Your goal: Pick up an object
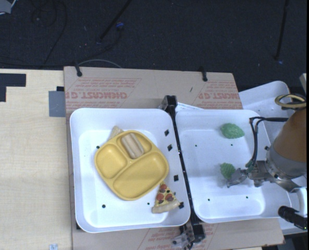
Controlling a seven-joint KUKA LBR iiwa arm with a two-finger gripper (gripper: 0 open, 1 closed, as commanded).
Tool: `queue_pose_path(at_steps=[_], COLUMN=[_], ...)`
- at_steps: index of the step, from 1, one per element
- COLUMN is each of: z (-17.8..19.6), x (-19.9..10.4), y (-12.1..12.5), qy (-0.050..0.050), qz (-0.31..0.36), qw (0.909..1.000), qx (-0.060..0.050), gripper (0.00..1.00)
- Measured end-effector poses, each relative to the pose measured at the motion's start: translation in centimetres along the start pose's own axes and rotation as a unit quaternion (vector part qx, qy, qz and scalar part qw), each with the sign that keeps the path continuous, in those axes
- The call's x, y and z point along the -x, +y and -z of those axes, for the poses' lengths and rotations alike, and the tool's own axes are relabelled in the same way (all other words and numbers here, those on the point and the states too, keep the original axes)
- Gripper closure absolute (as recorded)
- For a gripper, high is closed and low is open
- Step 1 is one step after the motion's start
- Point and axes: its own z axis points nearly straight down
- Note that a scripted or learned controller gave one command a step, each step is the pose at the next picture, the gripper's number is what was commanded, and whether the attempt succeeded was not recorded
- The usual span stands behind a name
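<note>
Progress: early, by the look of it. Reached into the right bin from the side, with the tool low and just beside the lower green lump, perhaps touching its right edge. Cannot tell whether spread or pressed together; too small and blurred at the tip for that. No sign of the lump raised off the bin floor, so best judged as not yet picked up. Arm bulking over the bin's right rim.

Left to do, going by this: close on something, then lift it clear. Nearest candidate plainly the lower green lump; a second green lump farther up the same bin, well apart from the tool.

In the left bin, untouched as far as can be seen: a yellow divided plate with a hot-dog bun in its upper compartment, and a toy pizza slice lying just beside the plate's lower right edge, near the bin's corner.

Writing: red print on the cardboard sheet under both bins, turned upside down from this angle. Seems to read "CHEMCAST" followed by something like "G.P", repeated across the sheet's top strip and again, cut off, along the bottom edge. No other legible labels on the pale worktop.
</note>
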Motion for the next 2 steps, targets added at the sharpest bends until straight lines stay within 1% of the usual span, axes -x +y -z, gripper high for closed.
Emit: queue_pose_path(at_steps=[1,2], z=[1.2,7.0], x=[0.1,-0.8], y=[0.0,0.1], qy=[0.000,-0.002], qz=[-0.002,0.001], qw=[1.0000,1.0000], qx=[0.001,0.005], gripper=[1.00,1.00])
